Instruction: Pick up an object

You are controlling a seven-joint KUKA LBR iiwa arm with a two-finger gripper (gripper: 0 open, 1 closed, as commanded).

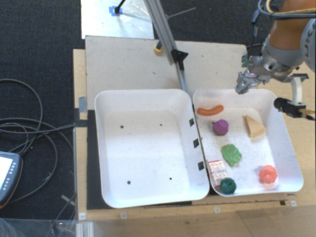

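My gripper [243,86] hangs over the far rim of the right bin [289,147], with nothing seen between its fingers. In that bin lie an orange sausage [210,110], a purple ball [220,127], a tan cheese wedge [255,126], a green leafy piece [231,154], a red and white carton [217,169], a dark green round piece [227,185] and an orange-red fruit [267,174]. The sausage is the nearest to the gripper, lower left of it.
The left bin [106,132] stands beside the right one, sharing a middle wall. A slanted grey pole [163,23] crosses the bench behind the bins. Cables and a tablet [7,174] lie on the floor at the left.
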